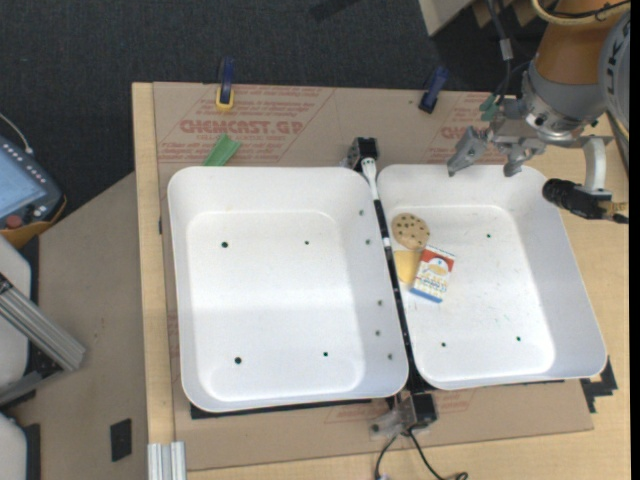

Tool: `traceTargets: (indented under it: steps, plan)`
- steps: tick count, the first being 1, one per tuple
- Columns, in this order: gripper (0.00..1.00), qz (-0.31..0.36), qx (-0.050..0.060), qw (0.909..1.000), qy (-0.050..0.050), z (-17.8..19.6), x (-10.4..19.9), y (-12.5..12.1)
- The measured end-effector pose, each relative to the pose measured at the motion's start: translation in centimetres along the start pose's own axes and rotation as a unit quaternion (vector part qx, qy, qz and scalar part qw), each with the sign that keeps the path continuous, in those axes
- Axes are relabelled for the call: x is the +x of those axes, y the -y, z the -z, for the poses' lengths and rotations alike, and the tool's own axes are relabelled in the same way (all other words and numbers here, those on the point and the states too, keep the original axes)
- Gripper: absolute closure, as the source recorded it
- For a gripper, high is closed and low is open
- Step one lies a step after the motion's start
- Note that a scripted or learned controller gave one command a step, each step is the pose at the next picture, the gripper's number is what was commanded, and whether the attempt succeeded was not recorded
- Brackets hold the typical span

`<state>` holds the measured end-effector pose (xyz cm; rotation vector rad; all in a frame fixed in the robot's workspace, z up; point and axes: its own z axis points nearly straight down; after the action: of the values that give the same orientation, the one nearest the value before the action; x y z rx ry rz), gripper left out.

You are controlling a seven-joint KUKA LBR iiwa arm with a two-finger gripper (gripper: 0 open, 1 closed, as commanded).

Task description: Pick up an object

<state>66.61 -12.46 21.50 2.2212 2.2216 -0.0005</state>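
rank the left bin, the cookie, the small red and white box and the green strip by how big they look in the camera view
1. left bin, by far the largest
2. small red and white box
3. cookie, close to the box, so this order is unsure
4. green strip, though it lies farther from the camera

Pincer (pixel 490 158) spread apart, pointing down

I see my gripper (pixel 490 156) hanging with its two fingers (pixel 463 155) spread apart and nothing between them, over the far rim of the right bin (pixel 520 298). Well below it and toward the left bin (pixel 270 288) lie a round cookie (pixel 409 230), a yellow piece (pixel 404 265) and a small card (pixel 433 274), touching one another. Both bins sit on the brown counter (pixel 290 118).
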Motion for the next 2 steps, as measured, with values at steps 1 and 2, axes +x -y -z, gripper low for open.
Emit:
traceTargets:
  steps: [1, 2]
  plan:
    - [0.00, 0.007, -0.009, 0.9999, -0.002, 13.9, 12.0, 2.3]
    - [0.00, -0.004, -0.010, 0.9999, 0.003, 27.2, 3.3, 7.8]
